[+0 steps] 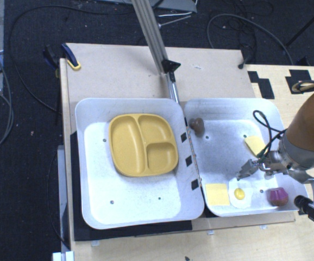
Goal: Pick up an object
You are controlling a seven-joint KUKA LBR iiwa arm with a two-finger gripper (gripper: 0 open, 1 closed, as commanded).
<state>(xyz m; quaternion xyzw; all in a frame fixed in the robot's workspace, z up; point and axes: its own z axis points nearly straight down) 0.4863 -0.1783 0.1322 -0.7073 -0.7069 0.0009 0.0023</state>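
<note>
Your gripper (247,170) sits low in the right bin (222,121), fingers pointing toward the view's left. They look drawn close together with nothing between them, but the tips are small and blurry, so you can't really tell their spread.

Candidate objects in that bin:
- fried-egg toy (240,195), white with a yellow yolk, just below the fingertips, near the front wall
- pale yellow square (218,194), touching or nearly touching the egg on its left
- yellow wedge (254,144), above the gripper, partly behind the wrist cabling
- magenta block (278,196), front right, beside the arm
- brown round piece (198,125), at the bin's upper left, well apart from the gripper

The left bin (92,200) holds a yellow divided plate (144,144), upright, three compartments showing.
</note>
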